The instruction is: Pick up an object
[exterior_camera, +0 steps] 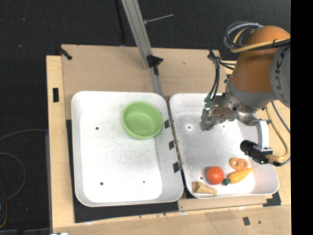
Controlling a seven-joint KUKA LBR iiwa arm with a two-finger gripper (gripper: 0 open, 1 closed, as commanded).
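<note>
Objects for picking lie in the right bin (pixel 195 109), clustered at its near right corner, while the gripper (pixel 207 123) hangs over that bin's far half.

Tomato (pixel 214 175) sits just left of an orange carrot-shaped piece (pixel 240 176); a pretzel (pixel 238 163) lies just behind the carrot piece, close against it; a tan wedge (pixel 204 188) rests by the near wall, left of the tomato; the gripper is well apart from all four, nothing visible between its fingers, whose spacing I cannot tell; a green bowl (pixel 142 120) stands upright in the left bin (pixel 98 180), toward its far right.
</note>
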